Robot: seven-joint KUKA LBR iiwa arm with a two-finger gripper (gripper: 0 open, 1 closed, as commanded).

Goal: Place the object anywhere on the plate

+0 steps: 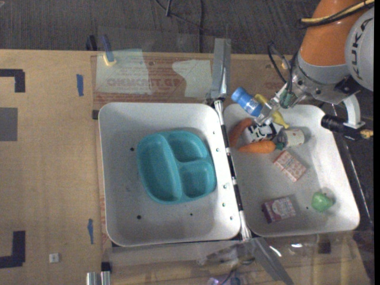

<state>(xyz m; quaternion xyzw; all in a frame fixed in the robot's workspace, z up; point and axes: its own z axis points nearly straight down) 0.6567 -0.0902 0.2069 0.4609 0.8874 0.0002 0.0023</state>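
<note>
Here the gripper [267, 116] hangs over the upper left corner of the right bin [344, 177]; how far it is open I cannot tell. Just beside it at ten o'clock lies a blue bottle [245, 100], at six o'clock a carrot [256, 148]. The teal plate [176, 165] sits in the left bin [119, 129].

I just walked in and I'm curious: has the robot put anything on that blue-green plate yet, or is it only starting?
Only starting, it seems. Done: nothing lies on the teal plate in the left bin. In hand: the gripper is low over the right bin, among the blue bottle and carrot; whether it grips anything is unclear. Left: lift an object and set it on the plate.
</note>
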